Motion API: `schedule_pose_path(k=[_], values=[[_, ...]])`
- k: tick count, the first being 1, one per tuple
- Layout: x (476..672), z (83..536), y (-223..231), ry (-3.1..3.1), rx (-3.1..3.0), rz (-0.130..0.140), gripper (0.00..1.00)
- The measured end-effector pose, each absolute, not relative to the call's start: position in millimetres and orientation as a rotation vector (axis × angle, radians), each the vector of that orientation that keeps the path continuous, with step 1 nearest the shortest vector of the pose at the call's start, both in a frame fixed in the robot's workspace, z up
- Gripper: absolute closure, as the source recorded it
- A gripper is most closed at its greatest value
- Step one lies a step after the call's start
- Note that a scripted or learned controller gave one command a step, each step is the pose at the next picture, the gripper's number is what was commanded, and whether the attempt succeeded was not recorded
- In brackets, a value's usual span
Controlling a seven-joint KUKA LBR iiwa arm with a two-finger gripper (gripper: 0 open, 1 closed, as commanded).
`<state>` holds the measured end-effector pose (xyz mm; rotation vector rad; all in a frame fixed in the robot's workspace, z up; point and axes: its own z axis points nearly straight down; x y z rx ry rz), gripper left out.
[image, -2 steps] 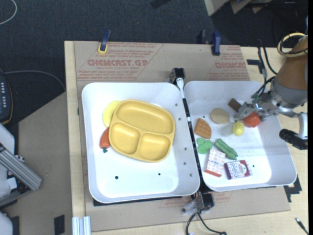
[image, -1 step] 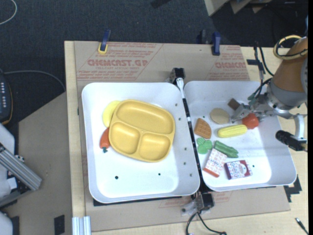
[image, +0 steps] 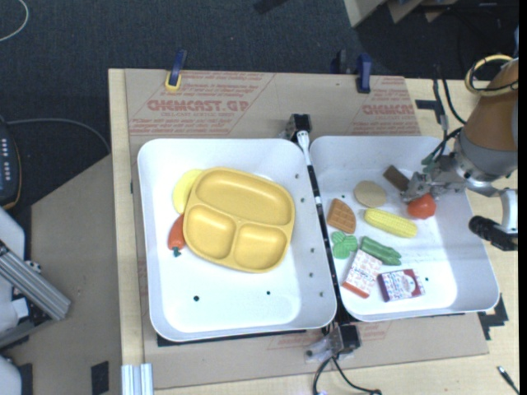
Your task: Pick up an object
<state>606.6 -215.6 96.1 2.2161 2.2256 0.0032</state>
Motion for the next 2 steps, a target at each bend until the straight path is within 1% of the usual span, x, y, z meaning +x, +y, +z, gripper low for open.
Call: schedule_pose_path(k=[1, 2], values=[[602.9, 140, -218, 2.219, 2.218, 0.002, 1.00], [605.0, 204, -224, 2.216, 2.215, 0.005, 1.00]])
